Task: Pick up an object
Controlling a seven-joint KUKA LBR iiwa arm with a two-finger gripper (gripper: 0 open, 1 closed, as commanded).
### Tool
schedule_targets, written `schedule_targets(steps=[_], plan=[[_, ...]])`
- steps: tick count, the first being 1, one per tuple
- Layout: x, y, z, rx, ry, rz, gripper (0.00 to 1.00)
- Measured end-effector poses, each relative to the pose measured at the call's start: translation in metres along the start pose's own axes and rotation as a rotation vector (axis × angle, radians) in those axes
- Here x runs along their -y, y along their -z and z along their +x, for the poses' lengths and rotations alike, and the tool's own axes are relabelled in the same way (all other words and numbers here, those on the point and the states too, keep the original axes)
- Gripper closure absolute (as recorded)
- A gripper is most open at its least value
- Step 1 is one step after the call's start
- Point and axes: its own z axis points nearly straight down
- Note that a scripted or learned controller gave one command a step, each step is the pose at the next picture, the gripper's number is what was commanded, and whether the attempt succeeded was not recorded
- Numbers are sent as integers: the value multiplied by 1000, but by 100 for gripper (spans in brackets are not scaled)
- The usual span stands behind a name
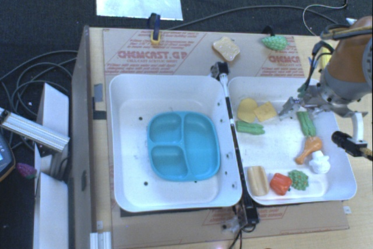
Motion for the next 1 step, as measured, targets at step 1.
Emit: schedule_targets(steps=[1], plan=[[-17,-5,-31,2,0,-3,0]])
